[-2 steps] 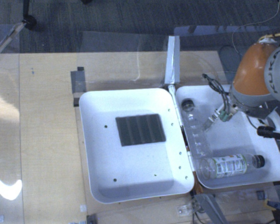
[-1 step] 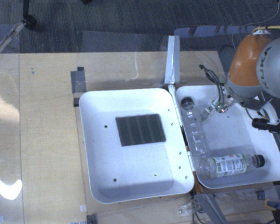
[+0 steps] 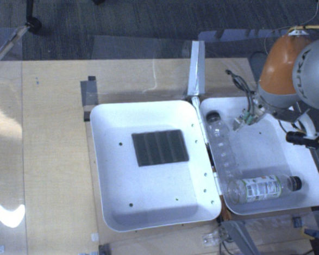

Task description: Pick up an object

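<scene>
Two white bins sit side by side on the wooden surface [image 3: 54, 175]. The left bin [image 3: 116, 209] carries a dark ribbed rectangular pad [image 3: 160, 147] near its middle. The right bin [image 3: 311, 195] holds the likely targets: a clear plastic bottle [image 3: 262, 188] with a printed label and dark cap lying on its side along the near wall, and a second clear bottle [image 3: 219, 139] lying lengthwise against the left wall, its dark cap toward the far end.

The arm [image 3: 286, 72] comes in from the right, with the gripper [image 3: 247, 117] low over the far part of the right bin, just right of the second bottle's cap end. Whether the jaws are apart or together I cannot tell; nothing is visibly between them.

Risks, as I judge them: both bottles are smooth, round and light, so a closing grip could squeeze them sideways and roll them free. The one hugging the wall leaves little room for a finger beside it, so a descent there may strike the rim
</scene>
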